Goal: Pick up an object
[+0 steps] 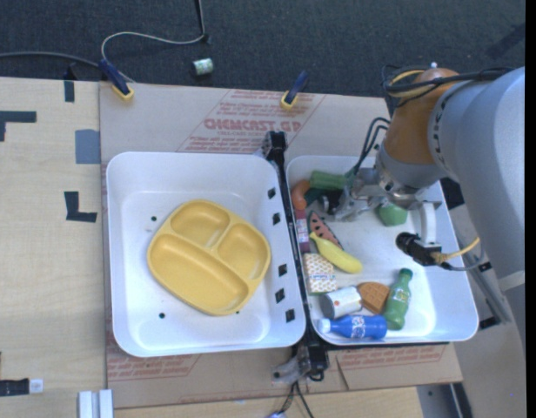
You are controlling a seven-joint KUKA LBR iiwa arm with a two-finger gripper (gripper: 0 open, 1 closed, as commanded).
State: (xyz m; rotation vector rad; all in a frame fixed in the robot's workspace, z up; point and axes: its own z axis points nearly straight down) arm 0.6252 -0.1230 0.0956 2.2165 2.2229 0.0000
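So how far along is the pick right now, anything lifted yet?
Done: the arm has reached into the right bin, with the gripper low over the far-left clutter beside a dark green item. In hand: nothing shows as lifted; the banana, green bottle and blue bottle lie on the bin floor. Left: the grasp and the lift. The yellow plate sits in the left bin.

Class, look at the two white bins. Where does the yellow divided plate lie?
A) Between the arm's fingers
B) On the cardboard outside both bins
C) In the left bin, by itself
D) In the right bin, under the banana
C: the yellow divided plate lies flat in the left bin, while the banana and other small items are in the right bin.
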